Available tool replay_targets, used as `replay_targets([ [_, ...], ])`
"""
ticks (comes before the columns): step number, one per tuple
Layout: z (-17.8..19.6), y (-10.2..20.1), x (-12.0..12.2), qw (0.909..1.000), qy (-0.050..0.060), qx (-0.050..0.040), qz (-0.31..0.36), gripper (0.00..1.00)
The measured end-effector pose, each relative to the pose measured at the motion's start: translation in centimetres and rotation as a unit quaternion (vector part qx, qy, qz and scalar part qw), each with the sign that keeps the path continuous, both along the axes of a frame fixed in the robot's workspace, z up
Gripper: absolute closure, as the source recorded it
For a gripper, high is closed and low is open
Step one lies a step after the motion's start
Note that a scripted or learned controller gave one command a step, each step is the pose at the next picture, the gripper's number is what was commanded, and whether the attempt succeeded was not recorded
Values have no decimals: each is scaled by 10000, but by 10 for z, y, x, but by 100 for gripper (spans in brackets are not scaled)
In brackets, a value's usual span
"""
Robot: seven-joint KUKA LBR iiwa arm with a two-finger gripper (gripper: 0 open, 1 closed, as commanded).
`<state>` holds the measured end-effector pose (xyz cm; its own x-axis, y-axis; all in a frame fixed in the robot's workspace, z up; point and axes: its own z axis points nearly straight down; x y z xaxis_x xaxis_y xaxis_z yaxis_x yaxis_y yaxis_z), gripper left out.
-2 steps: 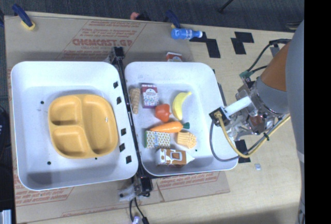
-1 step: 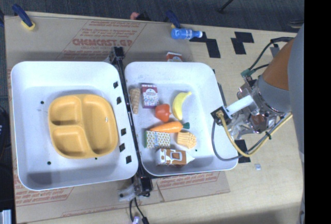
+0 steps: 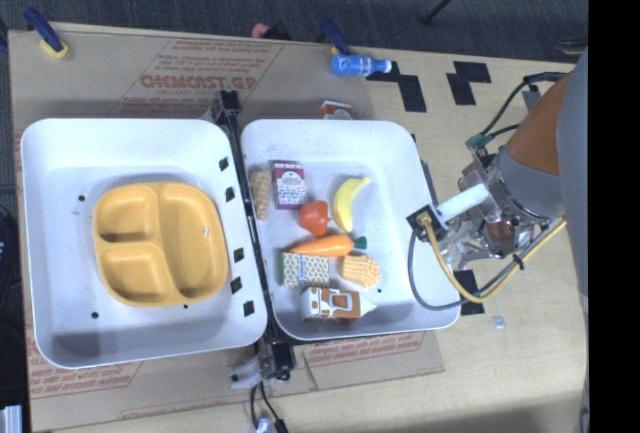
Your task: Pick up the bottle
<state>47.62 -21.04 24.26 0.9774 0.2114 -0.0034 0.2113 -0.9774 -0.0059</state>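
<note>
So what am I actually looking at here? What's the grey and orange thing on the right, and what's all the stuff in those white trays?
One camera looks down at a slant on a bench. The grey and orange thing is a robot arm; the gripper at its end sits just outside the right bin. That bin holds toy food: a banana, a carrot, a tomato and small cartons. The left bin holds a yellow divided plate. The blue bottle lies on the bench beyond the bins, untouched.

The arm (image 3: pixel 545 156) runs off the right edge, and cables blur its hand (image 3: pixel 480 239).
</note>
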Motion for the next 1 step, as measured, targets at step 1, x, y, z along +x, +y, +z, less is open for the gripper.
replay_targets([
  [1, -4, 0, 0, 10000, 7, 2, -12, 100],
])
